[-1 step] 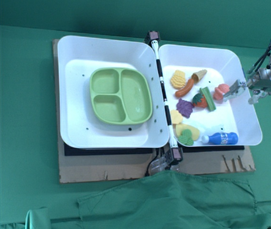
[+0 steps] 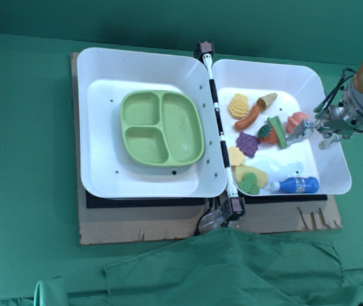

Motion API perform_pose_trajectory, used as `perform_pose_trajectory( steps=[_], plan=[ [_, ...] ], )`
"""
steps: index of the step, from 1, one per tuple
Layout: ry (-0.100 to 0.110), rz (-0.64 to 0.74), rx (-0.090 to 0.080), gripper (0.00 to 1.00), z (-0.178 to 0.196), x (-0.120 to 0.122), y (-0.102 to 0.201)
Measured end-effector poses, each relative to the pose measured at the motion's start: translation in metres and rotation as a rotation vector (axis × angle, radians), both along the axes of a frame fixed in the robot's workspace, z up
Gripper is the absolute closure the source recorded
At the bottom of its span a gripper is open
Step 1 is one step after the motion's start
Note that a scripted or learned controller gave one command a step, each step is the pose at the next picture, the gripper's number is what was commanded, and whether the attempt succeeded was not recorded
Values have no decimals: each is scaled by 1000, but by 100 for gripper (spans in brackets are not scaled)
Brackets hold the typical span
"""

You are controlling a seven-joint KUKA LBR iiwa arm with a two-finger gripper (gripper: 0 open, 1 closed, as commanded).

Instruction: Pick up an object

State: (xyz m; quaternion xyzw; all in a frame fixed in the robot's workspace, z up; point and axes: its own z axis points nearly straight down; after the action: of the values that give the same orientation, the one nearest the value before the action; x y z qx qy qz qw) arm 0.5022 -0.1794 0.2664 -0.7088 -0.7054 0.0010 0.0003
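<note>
The arm reaches in from the right, its gripper [image 2: 313, 131] low over the right bin [image 2: 334, 171], and whether the jaws are open or closed, I cannot tell. Toy foods cluster there: a blue bottle [image 2: 296, 185] near, a sausage [image 2: 247, 116] farther. Left bin [image 2: 98, 69] holds a green divided plate [image 2: 162, 128].

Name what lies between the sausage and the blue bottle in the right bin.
In the camera view, the purple grapes and a clear plastic bottle lie between the sausage and the blue bottle.
</note>
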Motion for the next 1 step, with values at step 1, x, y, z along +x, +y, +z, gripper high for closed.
perform_pose_trajectory(
  steps=[1],
  plan=[
    [-8, 4, -3, 0, -87, 35, 33]
  ],
)
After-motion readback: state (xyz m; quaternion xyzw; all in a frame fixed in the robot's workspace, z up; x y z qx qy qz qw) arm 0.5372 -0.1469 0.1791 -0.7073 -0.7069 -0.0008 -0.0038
